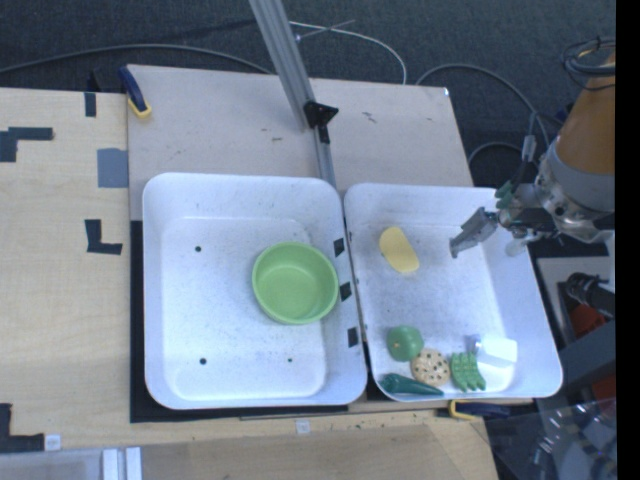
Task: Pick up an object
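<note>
Pale wood bench (60, 298) bears two white bins (175, 368); dark carpet (420, 8) behind; fingers (468, 236) spread, holding nothing

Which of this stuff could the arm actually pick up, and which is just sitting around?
Pickable, in the right bin:
yellow piece
green ball
speckled cookie
dark green piece
green ridged toy
white block

Just around:
green bowl in the left bin
blue and yellow clamp
cables
metal pole
</note>
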